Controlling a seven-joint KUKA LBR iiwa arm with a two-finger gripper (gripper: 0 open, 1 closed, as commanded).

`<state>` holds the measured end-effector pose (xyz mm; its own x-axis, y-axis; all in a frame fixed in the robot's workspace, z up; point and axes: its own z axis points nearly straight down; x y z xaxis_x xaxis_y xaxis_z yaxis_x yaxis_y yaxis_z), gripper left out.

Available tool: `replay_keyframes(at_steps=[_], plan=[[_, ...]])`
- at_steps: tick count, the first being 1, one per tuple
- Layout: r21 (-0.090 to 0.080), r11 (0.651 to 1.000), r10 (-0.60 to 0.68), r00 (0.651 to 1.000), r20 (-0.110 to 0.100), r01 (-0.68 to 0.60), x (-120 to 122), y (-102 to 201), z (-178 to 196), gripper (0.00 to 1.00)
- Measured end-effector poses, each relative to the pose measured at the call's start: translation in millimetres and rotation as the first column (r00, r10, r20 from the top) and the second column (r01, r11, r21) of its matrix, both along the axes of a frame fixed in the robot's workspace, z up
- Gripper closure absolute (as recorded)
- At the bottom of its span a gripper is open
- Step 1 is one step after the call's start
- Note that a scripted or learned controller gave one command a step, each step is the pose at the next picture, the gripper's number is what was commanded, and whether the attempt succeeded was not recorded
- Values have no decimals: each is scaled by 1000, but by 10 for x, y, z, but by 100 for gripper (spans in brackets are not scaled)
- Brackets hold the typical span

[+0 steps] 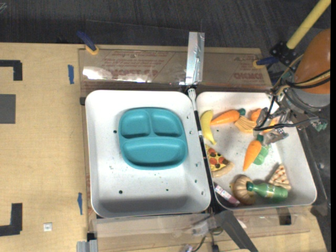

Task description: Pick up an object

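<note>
Nothing has been lifted yet, by the look of it: every toy lies on the floor of its bin, so the whole pick is left to do. The left bin [105, 182] holds a teal divided plate [153, 137] near its middle. The right bin [307, 188] carries the likely targets: a banana [206, 126] against its left wall, a carrot [227, 116] just beside it toward the far edge, a second carrot [252, 154] near the bin's middle, a pizza slice [217, 160] along the left wall, another pizza slice [280, 176] toward the right wall, and a green bottle [269, 190] lying on its side at the near edge, touching a brown round thing [242, 187]. The claw [273, 127] hangs over the far right part of this bin, low above the second carrot's leafy end and a small pale yellow piece [245, 124]. Cables and the wrist hide its tips, so I cannot tell whether it is released or clenched, and nothing can be seen held in it. The second carrot seems the nearest candidate; the descent, the closing and the lift all remain.
</note>
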<state>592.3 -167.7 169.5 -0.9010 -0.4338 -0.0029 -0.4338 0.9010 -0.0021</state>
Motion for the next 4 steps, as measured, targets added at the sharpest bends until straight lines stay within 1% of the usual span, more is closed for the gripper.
replay_keyframes(at_steps=[1,2,3,4], plan=[[5,997,-81,997,13,81,449,944,869,100],[4,991,-131,991,-3,131,-24,1148,176,100],[3,991,-132,991,3,132,-11,1140,206,0],[3,985,-172,985,13,171,-632,715,-794,0]])
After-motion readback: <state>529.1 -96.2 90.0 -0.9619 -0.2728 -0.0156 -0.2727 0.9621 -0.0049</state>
